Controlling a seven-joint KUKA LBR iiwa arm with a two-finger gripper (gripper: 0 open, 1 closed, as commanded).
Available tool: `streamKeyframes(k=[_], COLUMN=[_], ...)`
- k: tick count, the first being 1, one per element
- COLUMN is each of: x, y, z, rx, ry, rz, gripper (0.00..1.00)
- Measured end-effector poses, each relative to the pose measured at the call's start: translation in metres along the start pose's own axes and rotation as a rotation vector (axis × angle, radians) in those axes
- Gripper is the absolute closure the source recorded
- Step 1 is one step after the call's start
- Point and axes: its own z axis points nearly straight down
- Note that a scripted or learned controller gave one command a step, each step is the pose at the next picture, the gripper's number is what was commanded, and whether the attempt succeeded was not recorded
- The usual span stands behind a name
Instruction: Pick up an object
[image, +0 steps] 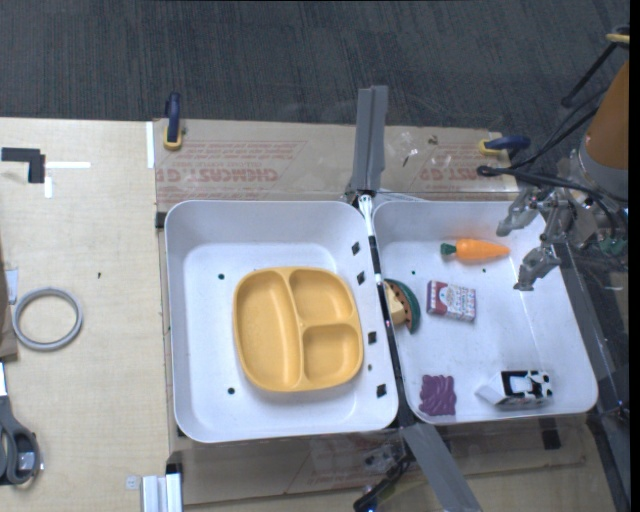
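Observation:
The right bin (560, 330) holds an orange toy carrot (478, 250) at the back and a red-and-white packet (451, 301) near the middle. A round brown-and-green toy food (401, 304) rests against the bin's left wall. A purple piece (437, 395) and a black-and-white carton (525, 388) lie at the front. My gripper (522, 247) hangs above the bin's back right, just right of the carrot. It is open, with nothing between its fingers (528, 271).
The left bin (195, 300) contains a yellow divided plate (298, 328). A grey bar (370, 140) and a divider run between the bins. On the bench at the left lie a grey tape ring (45, 318) and scissors (15, 455). Cables hang at the upper right.

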Motion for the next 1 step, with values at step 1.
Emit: streamKeyframes(k=[1], x=[-0.0408], y=[0.0428], z=[0.1265], rx=[0.0], ry=[-0.009], rz=[0.252], gripper=[0.0])
